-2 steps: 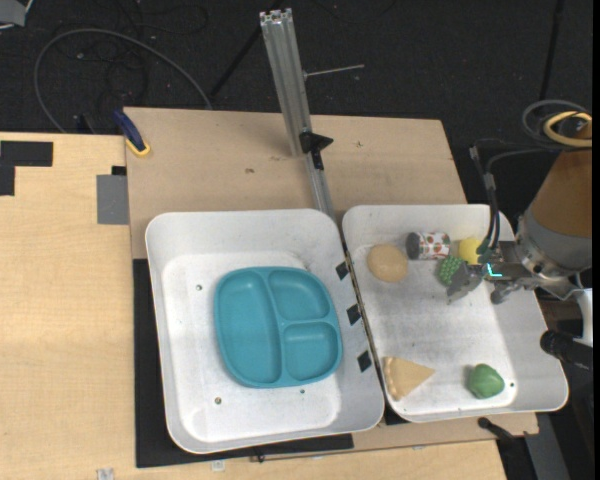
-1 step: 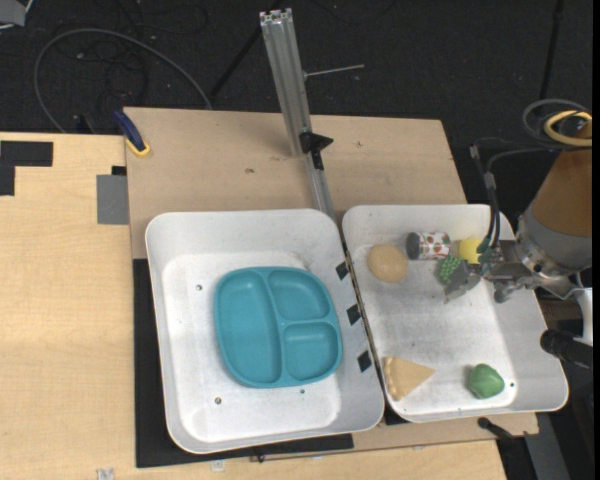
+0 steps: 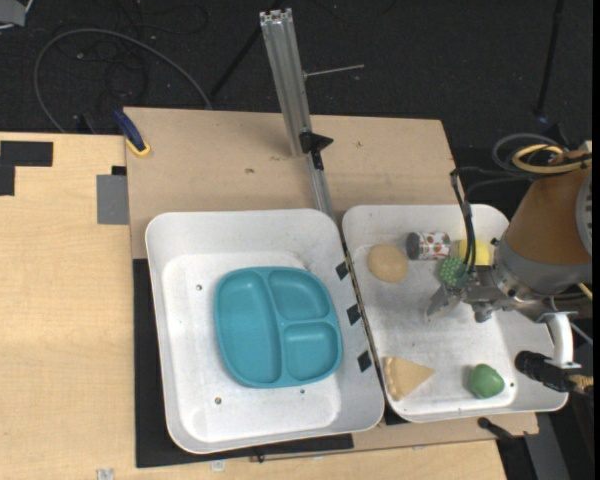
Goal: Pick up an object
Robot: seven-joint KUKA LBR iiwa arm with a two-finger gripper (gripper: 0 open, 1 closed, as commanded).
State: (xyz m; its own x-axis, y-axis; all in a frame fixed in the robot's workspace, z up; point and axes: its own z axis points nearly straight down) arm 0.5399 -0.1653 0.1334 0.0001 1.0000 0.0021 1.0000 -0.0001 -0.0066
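while i watched from my remote station, the gripper (image 3: 458,298) hung low in the right bin (image 3: 430,383), its fingers spread and holding nothing, with the green spiky toy (image 3: 452,270) just beyond them toward the bin's far side.

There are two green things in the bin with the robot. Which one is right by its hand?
The spiky light-green toy, touching the gripper near the bin's middle. The other one, the smooth round green ball, sits alone in the front corner of the right bin.
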